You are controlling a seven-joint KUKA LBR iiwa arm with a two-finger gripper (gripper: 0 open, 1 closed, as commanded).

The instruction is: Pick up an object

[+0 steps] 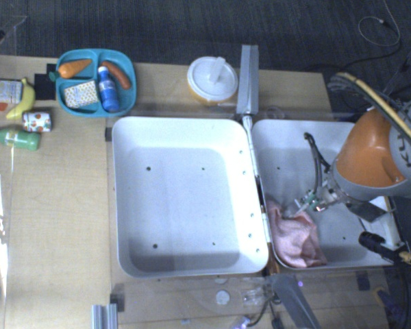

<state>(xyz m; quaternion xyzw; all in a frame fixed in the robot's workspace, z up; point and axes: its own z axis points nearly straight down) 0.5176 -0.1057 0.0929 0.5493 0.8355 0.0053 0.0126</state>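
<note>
Starting at the bench's [55,204] left edge: a small red-and-white carton [1,92], a yellow banana [22,100], a short printed can [37,121] lying on its side and a green bottle [15,138] also on its side, all clustered near the far-left corner. Just right of them, along the far edge, a blue divided tray [127,81] holds an orange carrot-like piece [77,67], a hot-dog-like piece [118,75], a blue bottle [107,90] and a pale patterned item [79,95]. Further right on the far edge, a round white lid on a yellow tub [213,79], beside a grey upright post [247,79]. Left bin [123,204] sits mid-bench, white, shallow, with a few small dark holes in the floor. Right bin [288,149] touches it along the shared middle rim. Pink cloth [296,240], the only object in the bins, lies crumpled in the right bin's near-left corner, up against the middle rim. Gripper [307,205] is low over the cloth's far edge, at or touching the top of it; fingers are small and cluttered by cables, cannot tell whether they are apart or closed, and cannot tell whether any cloth sits between them. Arm [370,156] with orange band comes in from the right over the right bin, a dark cable curving along its left side
</note>
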